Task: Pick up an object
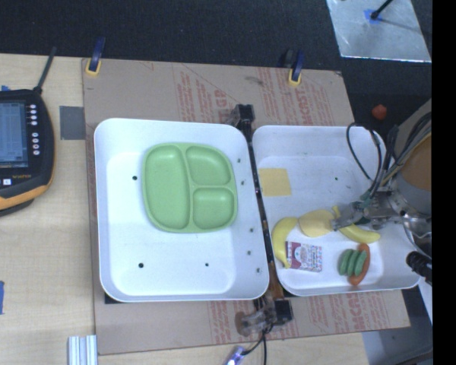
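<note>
In the right bin (311,139) lie a pale yellow square slice (274,182), a yellow banana (283,236), a yellow rounded piece (316,223), a white packet with a red label (305,256), a green pod on an orange piece (353,263) and a yellow piece (361,235). My gripper (348,217) reaches in from the right, low over the yellow pieces near the bin's right side. The left bin (118,204) holds a green divided plate (190,186).
An orange-edged teach pendant (11,147) lies on the bench at the far left. Blue-and-yellow clamps (96,59) (295,67) hold the cardboard sheet at the back. Black cables (365,154) loop over the right bin's far right corner.
</note>
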`<state>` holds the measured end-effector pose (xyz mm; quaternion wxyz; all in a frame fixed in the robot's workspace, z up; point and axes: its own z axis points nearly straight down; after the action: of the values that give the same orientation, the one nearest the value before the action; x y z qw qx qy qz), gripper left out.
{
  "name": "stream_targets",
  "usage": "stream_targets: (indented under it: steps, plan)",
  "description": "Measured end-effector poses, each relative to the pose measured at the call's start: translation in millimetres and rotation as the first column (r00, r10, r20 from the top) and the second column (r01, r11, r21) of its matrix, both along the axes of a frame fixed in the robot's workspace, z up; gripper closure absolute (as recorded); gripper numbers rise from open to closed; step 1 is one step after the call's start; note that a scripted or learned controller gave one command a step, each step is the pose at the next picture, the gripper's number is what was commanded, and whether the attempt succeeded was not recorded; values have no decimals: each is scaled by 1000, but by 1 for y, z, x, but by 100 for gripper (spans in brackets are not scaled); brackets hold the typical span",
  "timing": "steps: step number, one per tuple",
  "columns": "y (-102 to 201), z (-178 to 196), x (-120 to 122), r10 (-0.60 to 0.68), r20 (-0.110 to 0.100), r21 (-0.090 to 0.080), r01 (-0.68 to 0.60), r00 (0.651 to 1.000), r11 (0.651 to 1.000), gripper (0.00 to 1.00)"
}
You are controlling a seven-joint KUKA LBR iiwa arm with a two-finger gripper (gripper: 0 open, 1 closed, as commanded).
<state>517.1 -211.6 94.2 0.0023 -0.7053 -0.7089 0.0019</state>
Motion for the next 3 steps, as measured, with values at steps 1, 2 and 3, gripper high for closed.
stream_targets:
  steps: [1,2,3]
  plan:
    - [0,15,-29,0,1,1,0,1000,1000,0]
    - [22,-2,40,2,3,-2,-2,1000,1000,0]
    - [21,8,39,4,2,-2,-4,1000,1000,100]
